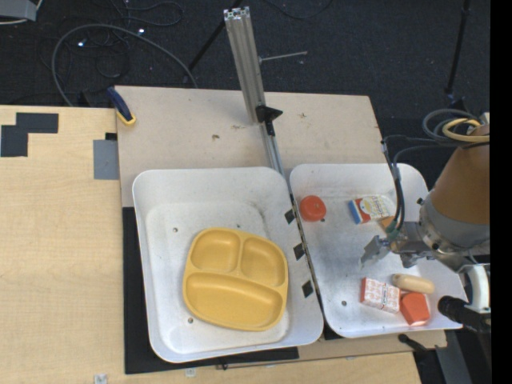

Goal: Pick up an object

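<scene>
My gripper (382, 246) hangs over the middle of the right bin (340, 250), coming in from the arm on the right. Around it lie several small items. A red round piece (312, 208) rests near the bin's far left. A small white and orange carton (370, 209) sits just behind the gripper. In front of the gripper are a beige stick (412, 282), a red and white packet (380, 294) and an orange-red block (414, 308). I see nothing held by the gripper.
The left bin (160, 214) holds a yellow divided plate (237, 278). A metal post (248, 66) rises behind the bins, where they meet. Black clips (299, 250) mark the divide between the bins. A wooden bench top (56, 246) lies to the left.
</scene>
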Tool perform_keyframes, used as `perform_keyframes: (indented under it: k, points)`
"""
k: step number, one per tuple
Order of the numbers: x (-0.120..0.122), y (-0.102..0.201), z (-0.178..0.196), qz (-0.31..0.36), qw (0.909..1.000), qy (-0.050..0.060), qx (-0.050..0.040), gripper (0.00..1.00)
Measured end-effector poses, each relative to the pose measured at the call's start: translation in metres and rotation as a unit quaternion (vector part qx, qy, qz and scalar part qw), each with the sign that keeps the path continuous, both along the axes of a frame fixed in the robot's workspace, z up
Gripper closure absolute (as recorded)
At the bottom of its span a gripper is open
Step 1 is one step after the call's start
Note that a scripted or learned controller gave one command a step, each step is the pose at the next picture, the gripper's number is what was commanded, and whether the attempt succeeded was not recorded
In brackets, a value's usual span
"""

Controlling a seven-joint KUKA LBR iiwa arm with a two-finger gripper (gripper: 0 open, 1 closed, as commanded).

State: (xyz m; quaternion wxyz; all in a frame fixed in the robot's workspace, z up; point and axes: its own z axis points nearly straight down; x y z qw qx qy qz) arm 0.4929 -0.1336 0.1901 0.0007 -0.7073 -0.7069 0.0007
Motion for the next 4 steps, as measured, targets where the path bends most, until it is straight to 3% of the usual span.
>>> perform_keyframes:
  k: [1, 2, 3, 4]
  points:
    - [-0.001, -0.004, -0.045, 0.000, 1.0000, 0.003, 0.0014, 0.00]
    - [0.001, -0.006, -0.094, 0.000, 1.0000, -0.005, -0.0036, 0.00]
    - [0.000, -0.004, -0.083, -0.002, 1.0000, -0.001, 0.0022, 1.00]
    - [-0.006, -0.005, -0.023, 0.001, 1.0000, -0.002, 0.0000, 1.00]
